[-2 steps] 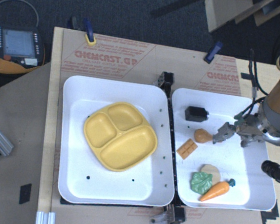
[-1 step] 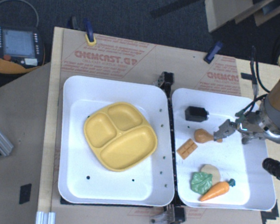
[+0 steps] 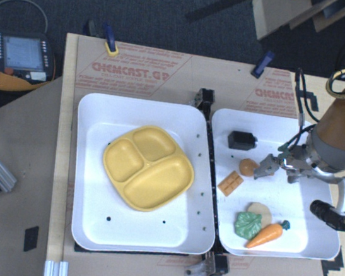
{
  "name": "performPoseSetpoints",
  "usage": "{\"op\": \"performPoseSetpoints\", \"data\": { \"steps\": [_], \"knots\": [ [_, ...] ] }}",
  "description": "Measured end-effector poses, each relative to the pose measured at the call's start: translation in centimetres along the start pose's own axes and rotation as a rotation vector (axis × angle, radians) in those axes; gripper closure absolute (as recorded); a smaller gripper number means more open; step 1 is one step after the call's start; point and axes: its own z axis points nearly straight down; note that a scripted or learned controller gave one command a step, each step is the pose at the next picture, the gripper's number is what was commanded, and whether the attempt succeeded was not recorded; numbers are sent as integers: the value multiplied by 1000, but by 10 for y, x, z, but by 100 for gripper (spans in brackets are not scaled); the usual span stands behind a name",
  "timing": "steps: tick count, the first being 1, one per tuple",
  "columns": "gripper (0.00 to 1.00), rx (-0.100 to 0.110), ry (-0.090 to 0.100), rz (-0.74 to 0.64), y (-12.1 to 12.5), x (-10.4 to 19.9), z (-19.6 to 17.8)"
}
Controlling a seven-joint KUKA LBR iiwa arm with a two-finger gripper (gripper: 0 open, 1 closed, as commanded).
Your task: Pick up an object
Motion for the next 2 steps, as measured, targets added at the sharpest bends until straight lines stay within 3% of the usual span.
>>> {"op": "performPoseSetpoints", "data": {
  "steps": [1,2],
  "knots": [
    [0,1,0,0,5,4,61],
    [0,-1,0,0,5,4,71]
  ]
}}
